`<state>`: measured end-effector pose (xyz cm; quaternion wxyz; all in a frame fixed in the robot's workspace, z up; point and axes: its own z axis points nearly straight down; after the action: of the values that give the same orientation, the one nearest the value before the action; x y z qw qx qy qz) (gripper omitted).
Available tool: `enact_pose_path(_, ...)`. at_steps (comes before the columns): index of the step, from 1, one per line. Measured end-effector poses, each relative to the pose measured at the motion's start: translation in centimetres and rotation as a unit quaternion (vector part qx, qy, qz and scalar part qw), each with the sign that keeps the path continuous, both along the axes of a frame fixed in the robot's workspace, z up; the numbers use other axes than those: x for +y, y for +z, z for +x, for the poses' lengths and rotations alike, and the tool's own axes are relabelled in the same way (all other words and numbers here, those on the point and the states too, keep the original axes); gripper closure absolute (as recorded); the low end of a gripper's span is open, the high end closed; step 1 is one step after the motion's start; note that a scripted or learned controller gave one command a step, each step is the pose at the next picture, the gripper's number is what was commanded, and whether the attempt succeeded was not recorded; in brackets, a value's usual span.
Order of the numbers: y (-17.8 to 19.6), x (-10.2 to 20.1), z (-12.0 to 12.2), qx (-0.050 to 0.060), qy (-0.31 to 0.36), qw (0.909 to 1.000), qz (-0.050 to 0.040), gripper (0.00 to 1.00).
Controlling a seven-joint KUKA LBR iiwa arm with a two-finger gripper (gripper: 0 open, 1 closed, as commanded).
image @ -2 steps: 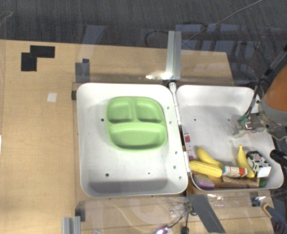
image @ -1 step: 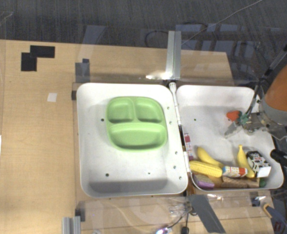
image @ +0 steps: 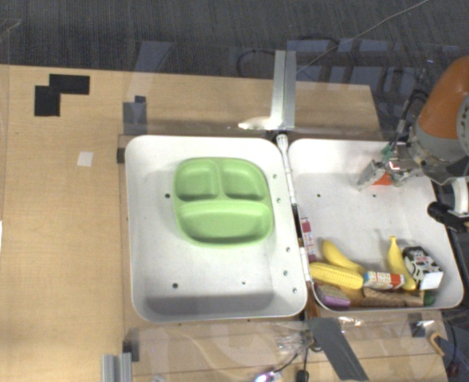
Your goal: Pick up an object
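Observation:
My gripper (image: 382, 173) hangs over the far right part of the right bin (image: 341, 173), below the orange band of the arm (image: 445, 106). A small orange-red bit (image: 383, 180) shows right at the fingertips; whether it is a held object or part of the tool is unclear. Along the bin's near edge lie a banana (image: 339, 255), a corn cob (image: 335, 275), a second banana (image: 396, 259), a red-and-white tube (image: 384, 279) and a black-and-white box (image: 422, 263). A purple item (image: 334, 297) peeks out under the corn.
The left bin (image: 150, 237) holds a green divided plate (image: 221, 199). A metal post (image: 284, 86) rises behind the divider between the bins. Bare white floor lies in the middle of the right bin.

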<state>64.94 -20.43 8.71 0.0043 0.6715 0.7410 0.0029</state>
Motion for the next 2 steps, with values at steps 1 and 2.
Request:
enact_pose_path(1,1.0,0.1,0.3,-0.001,0.004,1.0000,0.0000,1.00)
enact_pose_path(2,16.0,2.3,0.8,0.002,0.050,0.9988,-0.0005,1.00)
